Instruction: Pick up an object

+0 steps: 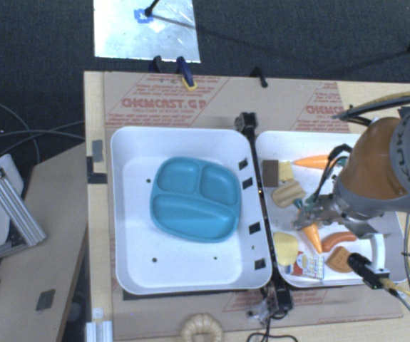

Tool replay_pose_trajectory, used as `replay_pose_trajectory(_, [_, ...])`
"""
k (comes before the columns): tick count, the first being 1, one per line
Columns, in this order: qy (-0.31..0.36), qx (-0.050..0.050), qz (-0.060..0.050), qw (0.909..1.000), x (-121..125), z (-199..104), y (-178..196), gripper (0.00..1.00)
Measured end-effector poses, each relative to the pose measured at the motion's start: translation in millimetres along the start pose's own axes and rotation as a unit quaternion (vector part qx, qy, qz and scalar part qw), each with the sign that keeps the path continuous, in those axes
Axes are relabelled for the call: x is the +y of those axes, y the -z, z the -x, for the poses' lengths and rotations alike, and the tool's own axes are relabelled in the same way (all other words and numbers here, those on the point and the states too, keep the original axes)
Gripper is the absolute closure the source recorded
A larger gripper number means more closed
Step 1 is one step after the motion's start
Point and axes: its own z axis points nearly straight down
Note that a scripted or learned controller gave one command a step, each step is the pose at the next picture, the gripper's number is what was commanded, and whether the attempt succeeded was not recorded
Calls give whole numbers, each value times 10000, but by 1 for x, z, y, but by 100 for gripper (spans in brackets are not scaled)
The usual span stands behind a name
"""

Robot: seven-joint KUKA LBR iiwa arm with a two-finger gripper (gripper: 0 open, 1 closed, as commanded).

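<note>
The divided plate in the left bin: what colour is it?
Plain light blue plate, seen in the camera view.

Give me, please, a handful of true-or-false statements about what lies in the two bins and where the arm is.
1. The blue divided plate lies in the left bin. True.
2. The hand is down in the left bin. False: it is over the right bin, among the toy foods.
3. An orange carrot lies near the right bin's far edge. True.
4. The blue plate is heaped with food. False: its compartments show bare blue.
5. A blue-handled clamp sits at the bench's far edge. True.
</note>
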Motion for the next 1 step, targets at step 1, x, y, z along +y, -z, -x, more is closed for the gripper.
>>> replay_pose_trajectory(1, [16,-1,14,10000,-3,2,62,100])
